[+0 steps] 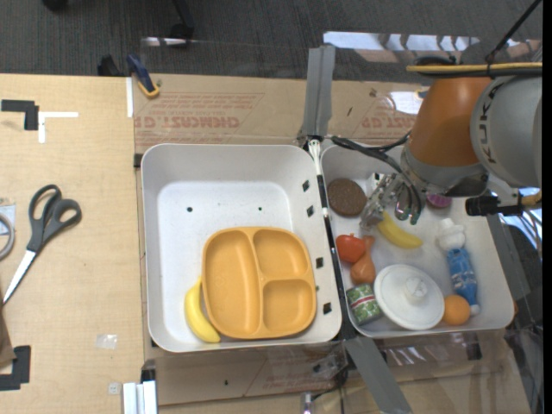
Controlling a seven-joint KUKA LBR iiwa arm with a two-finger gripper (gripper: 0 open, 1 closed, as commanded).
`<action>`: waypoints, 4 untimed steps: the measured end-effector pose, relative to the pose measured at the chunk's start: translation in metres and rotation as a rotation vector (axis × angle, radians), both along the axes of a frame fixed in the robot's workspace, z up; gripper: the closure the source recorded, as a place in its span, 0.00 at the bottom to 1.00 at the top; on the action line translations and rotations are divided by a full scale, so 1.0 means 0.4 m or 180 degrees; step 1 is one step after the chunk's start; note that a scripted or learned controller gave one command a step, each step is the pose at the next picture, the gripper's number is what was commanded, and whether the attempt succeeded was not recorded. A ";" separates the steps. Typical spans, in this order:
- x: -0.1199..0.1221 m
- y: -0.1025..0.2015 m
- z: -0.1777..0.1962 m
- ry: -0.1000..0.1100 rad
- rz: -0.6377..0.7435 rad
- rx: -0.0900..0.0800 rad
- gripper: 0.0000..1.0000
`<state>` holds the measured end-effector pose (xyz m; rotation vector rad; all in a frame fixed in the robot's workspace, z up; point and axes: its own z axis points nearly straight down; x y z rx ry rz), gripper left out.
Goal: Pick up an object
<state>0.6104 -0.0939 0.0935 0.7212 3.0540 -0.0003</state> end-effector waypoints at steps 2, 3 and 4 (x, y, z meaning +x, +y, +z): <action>0.087 0.146 0.453 -0.0002 0.0025 -0.0002 1.00; 0.061 0.003 0.584 -0.0006 0.0807 -0.0005 1.00; 0.087 -0.184 0.543 -0.0004 0.0430 -0.0003 1.00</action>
